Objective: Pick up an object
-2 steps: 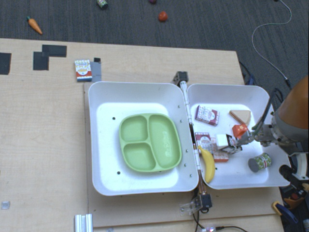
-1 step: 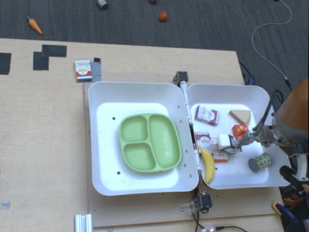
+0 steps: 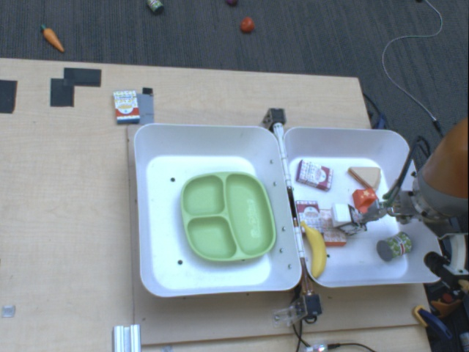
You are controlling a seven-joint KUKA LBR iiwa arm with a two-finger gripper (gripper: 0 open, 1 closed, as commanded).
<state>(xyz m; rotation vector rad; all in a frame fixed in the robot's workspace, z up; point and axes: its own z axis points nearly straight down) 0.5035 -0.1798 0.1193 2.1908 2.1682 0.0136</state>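
Objects for picking are lying in the right bin (image 3: 396,144): a banana (image 3: 316,250) is resting along its left wall, a red-and-white carton (image 3: 314,174) is sitting near the back, a tan wedge (image 3: 366,175) is lying beside it, and a small can (image 3: 394,247) is sitting near the front right. The gripper (image 3: 358,219) is reaching in from the right, hovering just over a small white block (image 3: 341,213) and a flat red-and-white packet (image 3: 316,217); whether its jaws are open or closed is impossible to tell. A green divided plate (image 3: 228,216) is occupying the left bin (image 3: 146,218).
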